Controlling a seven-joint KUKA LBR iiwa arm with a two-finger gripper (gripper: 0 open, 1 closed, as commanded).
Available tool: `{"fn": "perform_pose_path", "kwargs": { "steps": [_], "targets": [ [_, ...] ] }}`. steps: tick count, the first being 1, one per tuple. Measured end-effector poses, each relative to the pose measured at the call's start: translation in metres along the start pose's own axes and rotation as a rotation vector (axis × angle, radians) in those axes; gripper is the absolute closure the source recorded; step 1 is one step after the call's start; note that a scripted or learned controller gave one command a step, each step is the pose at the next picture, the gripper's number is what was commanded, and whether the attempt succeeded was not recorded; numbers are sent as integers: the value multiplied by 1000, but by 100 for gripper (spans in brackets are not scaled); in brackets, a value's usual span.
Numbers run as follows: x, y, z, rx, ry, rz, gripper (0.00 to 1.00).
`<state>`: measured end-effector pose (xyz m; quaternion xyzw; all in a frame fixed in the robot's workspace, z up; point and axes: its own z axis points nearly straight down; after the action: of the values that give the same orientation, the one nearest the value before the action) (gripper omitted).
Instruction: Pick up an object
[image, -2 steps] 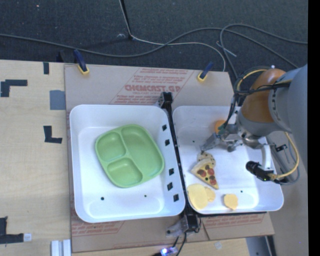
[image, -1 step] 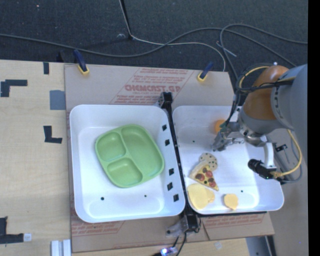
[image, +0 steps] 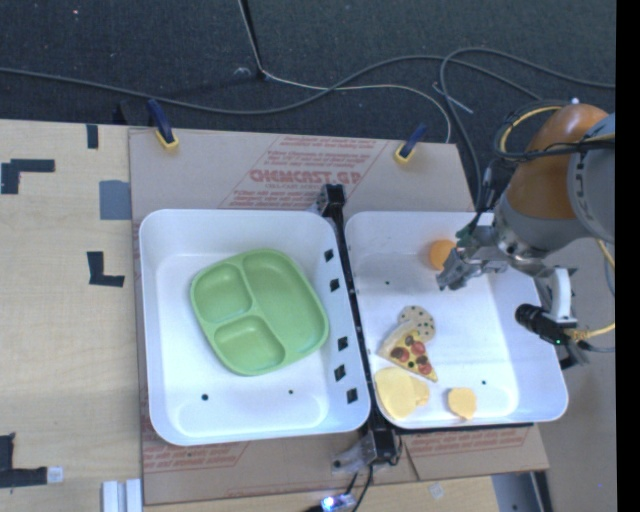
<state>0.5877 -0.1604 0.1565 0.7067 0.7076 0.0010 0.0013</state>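
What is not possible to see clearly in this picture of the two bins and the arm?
- Tool, camera view: small and dark under the arm's wrist, so its finger state is unclear.
- Orange object, camera view: its right side is covered by the tool; whether they touch is unclear.
- Arm, camera view: cut off by the right edge.
- Pizza slice, camera view: toppings too small to identify.
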Motion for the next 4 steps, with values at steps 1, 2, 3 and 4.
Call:
{"fn": "perform_pose_path", "kwargs": {
  "steps": [1, 2, 3, 4],
  "targets": [
    [5, -2, -44, 0, 0, 0, 100],
    [1, 1, -87, -1, 0, 0, 100],
    [52, -8, -94, 3, 2, -5, 100],
    [105, -14, -99, 4, 2, -5, 100]
  ]
}}
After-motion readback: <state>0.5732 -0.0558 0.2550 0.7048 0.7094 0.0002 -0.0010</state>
